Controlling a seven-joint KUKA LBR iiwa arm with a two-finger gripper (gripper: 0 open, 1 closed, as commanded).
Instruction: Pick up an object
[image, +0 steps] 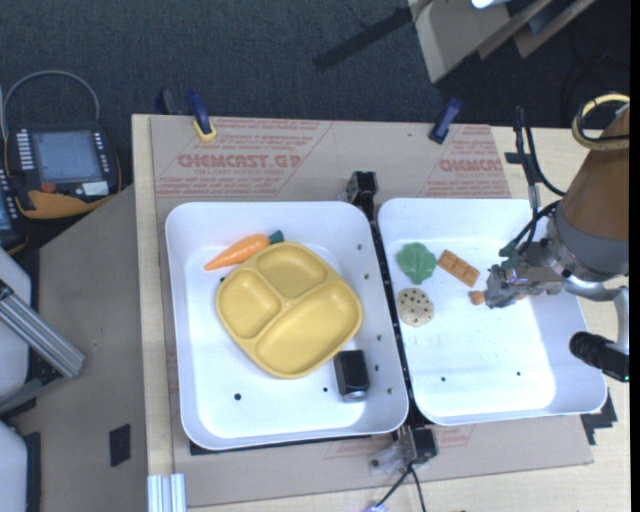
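Observation:
The right bin (480, 365) holds a green leafy toy (416, 262), an orange ridged cracker (459, 267) and a speckled round cookie (415, 306), all in its left half. My gripper (503, 288) hangs low over the bin's upper middle, just right of the cracker. A small orange piece (478, 297) lies right at the gripper's left side; whether it is touched is unclear. The grey arm with its orange band (600, 200) comes in from the right.
The left bin (185, 300) carries a yellow divided plate (290, 310), a toy carrot (236, 251) at the plate's upper left and a small black block (351, 373) at its lower right. A black divider clamp (362, 186) sits between the bins.

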